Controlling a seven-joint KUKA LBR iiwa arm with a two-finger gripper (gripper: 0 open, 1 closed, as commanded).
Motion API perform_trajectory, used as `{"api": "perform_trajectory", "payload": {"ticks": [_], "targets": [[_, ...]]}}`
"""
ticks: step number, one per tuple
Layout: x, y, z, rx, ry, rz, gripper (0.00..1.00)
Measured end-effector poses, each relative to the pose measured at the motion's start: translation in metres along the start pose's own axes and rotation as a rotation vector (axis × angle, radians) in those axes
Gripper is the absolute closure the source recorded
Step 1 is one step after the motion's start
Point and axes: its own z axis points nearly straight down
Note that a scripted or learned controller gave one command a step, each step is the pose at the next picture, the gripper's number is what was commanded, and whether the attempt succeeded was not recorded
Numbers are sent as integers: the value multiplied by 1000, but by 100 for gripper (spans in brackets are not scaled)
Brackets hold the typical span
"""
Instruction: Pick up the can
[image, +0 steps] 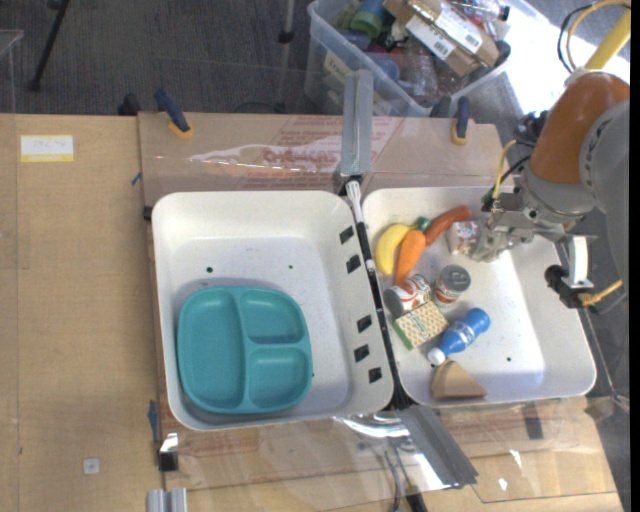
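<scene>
Admittedly, little can be made out at the gripper (487, 243): its metal parts blur into the small clear packet (462, 237) just beside it, and whether it is spread or closed cannot be told. The arm (580, 140) is cut off by the view's right edge; its orange band is seen above the grey wrist, which is bent down over the rear of the right bin (560, 345). Nothing is seen to be gripped.

The can (451, 283) is found standing in the right bin, its grey lid turned upward, in front of the gripper and apart from it. A second red-and-white container (409, 293) is seen just left of it, its label too small to be read. A patterned card (419, 323) lies in front of both, and a blue bottle (460, 335) is laid tilted beside it. A carrot (409, 254) and a banana (389, 246) are pressed against the divider. A teal sectioned plate (243, 349) is held by the left bin (250, 215).
</scene>
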Motion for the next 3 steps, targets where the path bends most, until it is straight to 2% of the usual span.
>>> {"api": "perform_trajectory", "payload": {"ticks": [1, 2, 3], "targets": [[59, -4, -179, -28, 1, 244, 100], [-38, 1, -286, -30, -6, -132, 100], [70, -29, -201, -21, 5, 460, 100]]}}
